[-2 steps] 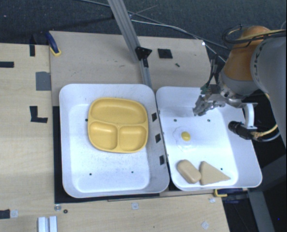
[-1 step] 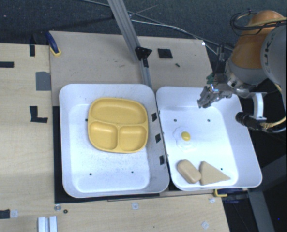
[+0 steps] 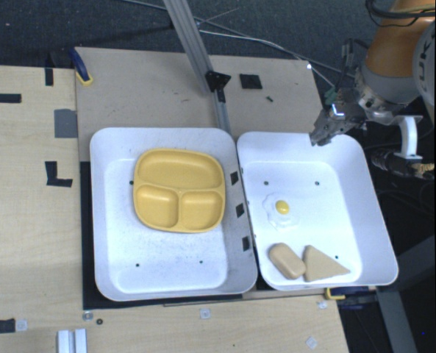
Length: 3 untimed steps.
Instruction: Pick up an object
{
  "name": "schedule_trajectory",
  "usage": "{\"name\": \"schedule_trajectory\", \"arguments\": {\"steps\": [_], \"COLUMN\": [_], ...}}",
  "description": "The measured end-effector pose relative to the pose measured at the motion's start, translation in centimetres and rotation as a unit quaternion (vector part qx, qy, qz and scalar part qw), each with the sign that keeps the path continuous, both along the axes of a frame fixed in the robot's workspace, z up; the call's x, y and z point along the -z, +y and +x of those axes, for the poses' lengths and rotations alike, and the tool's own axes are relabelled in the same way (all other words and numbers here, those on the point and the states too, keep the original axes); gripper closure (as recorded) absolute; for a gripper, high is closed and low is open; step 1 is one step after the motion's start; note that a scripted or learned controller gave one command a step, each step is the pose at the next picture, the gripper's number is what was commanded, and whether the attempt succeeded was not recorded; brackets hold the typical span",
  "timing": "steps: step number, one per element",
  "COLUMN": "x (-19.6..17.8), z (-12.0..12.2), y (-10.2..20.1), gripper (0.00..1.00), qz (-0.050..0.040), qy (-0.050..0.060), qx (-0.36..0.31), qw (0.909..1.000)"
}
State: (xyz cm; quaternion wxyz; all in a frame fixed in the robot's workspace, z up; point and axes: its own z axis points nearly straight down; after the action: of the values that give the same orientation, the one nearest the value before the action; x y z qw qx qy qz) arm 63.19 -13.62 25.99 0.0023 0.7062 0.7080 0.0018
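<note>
Here, nearest the camera, the right shallow white plastic bin (image 3: pixel 372 219) holds three small items. Two lie touching at its front edge: one tan rounded bread-roll-shaped piece (image 3: pixel 286 260) and, just right of it, one tan wedge-shaped piece (image 3: pixel 322 265). Further back, near the bin's middle, lies one flat white fried-egg toy with a yellow yolk (image 3: pixel 280 208), apart from the other two.

The left shallow white plastic bin (image 3: pixel 111 219) carries one yellow three-compartment plastic plate (image 3: pixel 179 190), rounded-square, smooth, lying flat toward the back.

The two bins sit side by side, rims meeting, on a pale wood-toned table (image 3: pixel 26 219).

Farther back, the dark hand (image 3: pixel 325 132) hangs at the rear rim of the right bin, on a grey arm with an orange band (image 3: pixel 398 46). Cannot tell how far it is spread; nothing visibly between its tips. It is well apart from all three small items.
</note>
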Motion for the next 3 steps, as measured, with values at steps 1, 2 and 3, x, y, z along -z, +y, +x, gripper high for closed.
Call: {"name": "schedule_trajectory", "arguments": {"steps": [1,2,3], "x": [-2.7,-2.7,-0.6], "z": [0.1,0.3,0.5], "y": [0.0,5.3,9.8], "gripper": [1.00,1.00,1.00], "qz": [0.0004,0.0004,0.0001], "qy": [0.002,0.003,0.004], "qx": [0.000,-0.001,-0.001], "qw": [1.0000,1.0000,1.0000]}}
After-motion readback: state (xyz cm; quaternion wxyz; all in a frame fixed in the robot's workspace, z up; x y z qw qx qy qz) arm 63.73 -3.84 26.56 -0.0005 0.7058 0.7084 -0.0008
